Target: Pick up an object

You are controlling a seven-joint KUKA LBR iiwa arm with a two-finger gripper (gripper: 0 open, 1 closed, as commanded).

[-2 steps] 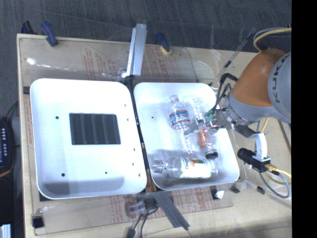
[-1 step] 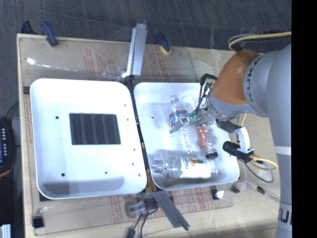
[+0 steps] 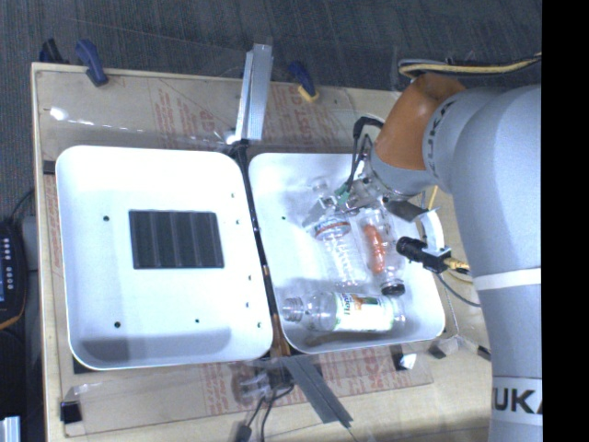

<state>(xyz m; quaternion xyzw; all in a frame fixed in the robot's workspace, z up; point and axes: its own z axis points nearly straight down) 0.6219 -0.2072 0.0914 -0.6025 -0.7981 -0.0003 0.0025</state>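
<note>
Dark grey carpet floor (image 3: 276,17) w/ fine ribbed texture runs across top of view. Light wooden bench (image 3: 138,95) sits on it, red print on the surface, covered by a clear plastic sheet. Blue clamps (image 3: 92,63) grip the far edge. Black device (image 3: 9,270) at left edge. Lighting even, soft shadows.

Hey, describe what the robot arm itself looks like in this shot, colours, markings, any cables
The arm is thick, rounded and light grey, with an orange band above the wrist. Dark letters, "UKA", show on its lower part. A black cable loops beside the wrist, and yellow and black cables run behind the arm. A small black fitting sticks out near the gripper.
</note>
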